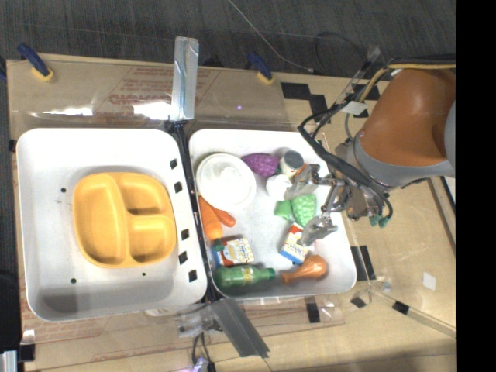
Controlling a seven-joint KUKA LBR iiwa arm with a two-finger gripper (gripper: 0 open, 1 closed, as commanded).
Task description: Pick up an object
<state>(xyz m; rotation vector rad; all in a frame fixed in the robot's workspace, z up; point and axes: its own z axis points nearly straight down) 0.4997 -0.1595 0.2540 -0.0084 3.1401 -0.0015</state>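
Glossy green bottle (242, 276) (cylindrical) lies beside a rounded orange toy (307, 269).

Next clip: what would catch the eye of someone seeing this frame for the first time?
Most striking is the yellow divided tray lying alone in the left bin. The right bin is crowded by contrast: a white bowl, a purple toy, a green bottle along the near wall and several small packets. The gripper reaches in from the right, low over a green item in that clutter.
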